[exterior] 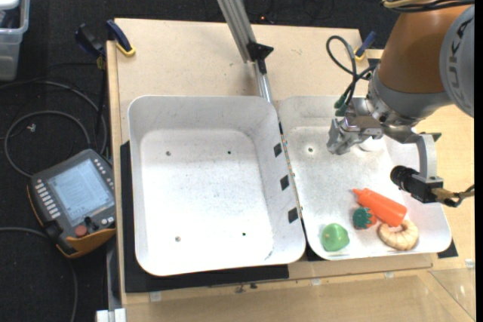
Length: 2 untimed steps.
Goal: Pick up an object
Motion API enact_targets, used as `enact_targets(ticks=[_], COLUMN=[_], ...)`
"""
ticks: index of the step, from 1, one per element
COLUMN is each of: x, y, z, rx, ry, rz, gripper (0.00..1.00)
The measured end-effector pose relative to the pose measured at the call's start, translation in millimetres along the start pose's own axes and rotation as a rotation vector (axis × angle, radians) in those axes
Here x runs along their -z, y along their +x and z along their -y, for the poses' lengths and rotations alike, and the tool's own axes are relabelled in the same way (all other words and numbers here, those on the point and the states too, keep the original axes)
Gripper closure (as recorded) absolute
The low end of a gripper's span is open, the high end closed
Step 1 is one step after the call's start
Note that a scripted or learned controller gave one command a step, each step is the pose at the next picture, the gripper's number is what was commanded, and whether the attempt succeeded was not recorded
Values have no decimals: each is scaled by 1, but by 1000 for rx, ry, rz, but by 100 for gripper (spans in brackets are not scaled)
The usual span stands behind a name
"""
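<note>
The bins [204, 117] look like matt white plastic (speckled with dark flecks), the bench [189, 56] pale bare wood, the carrot [381, 205] glossy orange plastic, the gripper [343, 138] dull grey metal.

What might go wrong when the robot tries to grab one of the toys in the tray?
1. The orange carrot, the small green toy and the tan ring crowd together near the right bin's front corner, so the claw may bump one toy while reaching for another.
2. The round green ball could roll away if nudged.
3. Toys near the bin's edge may be hard to reach.
</note>
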<state>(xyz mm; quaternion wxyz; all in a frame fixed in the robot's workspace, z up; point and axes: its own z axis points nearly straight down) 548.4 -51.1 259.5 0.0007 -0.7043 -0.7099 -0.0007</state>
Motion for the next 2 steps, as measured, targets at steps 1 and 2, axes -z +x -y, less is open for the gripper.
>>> enact_targets(ticks=[1, 2], x=[-5, -22], y=[62, 110], z=[15, 23], rx=[2, 0], ry=[2, 3], rz=[0, 1], gripper=[100, 100])
